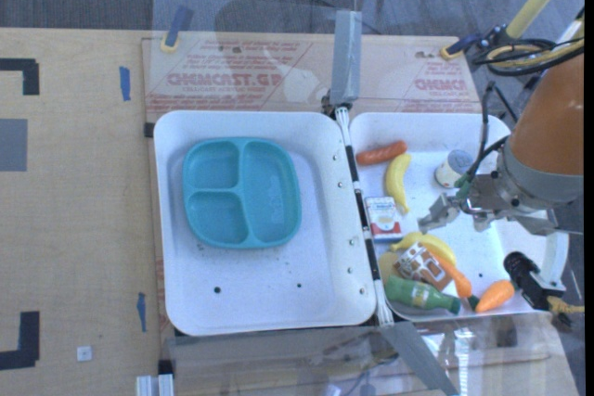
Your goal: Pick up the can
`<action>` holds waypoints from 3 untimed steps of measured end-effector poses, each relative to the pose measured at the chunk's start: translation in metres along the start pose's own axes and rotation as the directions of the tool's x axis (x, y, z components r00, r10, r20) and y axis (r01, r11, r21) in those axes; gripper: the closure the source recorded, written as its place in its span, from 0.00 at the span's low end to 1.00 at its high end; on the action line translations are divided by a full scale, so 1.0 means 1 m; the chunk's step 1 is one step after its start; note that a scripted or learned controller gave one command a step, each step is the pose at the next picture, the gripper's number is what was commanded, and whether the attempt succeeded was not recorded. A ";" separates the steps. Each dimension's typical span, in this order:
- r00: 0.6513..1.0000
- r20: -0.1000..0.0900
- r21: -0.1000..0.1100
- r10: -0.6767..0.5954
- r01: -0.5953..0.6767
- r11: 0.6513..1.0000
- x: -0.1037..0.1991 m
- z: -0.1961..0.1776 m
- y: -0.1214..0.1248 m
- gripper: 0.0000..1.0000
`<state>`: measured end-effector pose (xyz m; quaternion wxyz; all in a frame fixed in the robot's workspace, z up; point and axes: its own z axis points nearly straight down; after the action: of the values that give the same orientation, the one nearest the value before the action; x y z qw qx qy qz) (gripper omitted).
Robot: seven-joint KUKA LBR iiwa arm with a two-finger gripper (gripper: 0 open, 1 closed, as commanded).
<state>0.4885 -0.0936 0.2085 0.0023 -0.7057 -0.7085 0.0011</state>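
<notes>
The arm is reaching in over the right bin (483,130), its end effector (444,216) hovering low with fingers spread apart and gripping nothing. The can (455,167) is sitting upright near the bin's far wall, just beyond the fingers and beside the banana (398,181). The end effector is probably lining up for a grasp, since the can is standing apart from the crowded near corner

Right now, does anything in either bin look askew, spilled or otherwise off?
Nothing spilled or damaged. The toy food lies crowded in the right bin, the bottle on its side, while the left bin holds just a plate.
</notes>
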 end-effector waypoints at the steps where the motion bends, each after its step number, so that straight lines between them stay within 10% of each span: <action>1: 0.970 -0.003 -0.005 0.244 -0.244 0.970 -0.013 0.109 -0.007 0.00; 2: 0.969 -0.003 -0.022 0.247 -0.247 0.969 -0.016 0.096 -0.002 1.00; 3: 0.997 0.000 -0.004 0.075 -0.075 0.997 -0.043 0.087 0.024 1.00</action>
<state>0.5118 -0.1367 0.1217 0.0005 -0.7317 -0.6816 -0.0002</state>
